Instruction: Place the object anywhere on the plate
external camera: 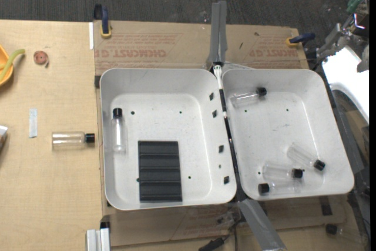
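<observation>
A black ridged plate (pixel 158 171) lies flat in the front middle of the left bin (pixel 108 185). A clear vial with a black cap (pixel 117 129) lies left of the plate, by that bin's left wall, apart from the plate. In the right bin (pixel 329 126), several more clear black-capped vials lie on their sides: one near the back left (pixel 247 96), and three clustered at the front, the rightmost one (pixel 305 157) angled.
Another clear vial (pixel 71 139) lies on the wooden bench left of the bins. Near it are a small white strip (pixel 33 123), a red disc (pixel 40 57) and an orange-yellow item (pixel 6 64). Clamps (pixel 103 20) hold the cardboard behind the bins.
</observation>
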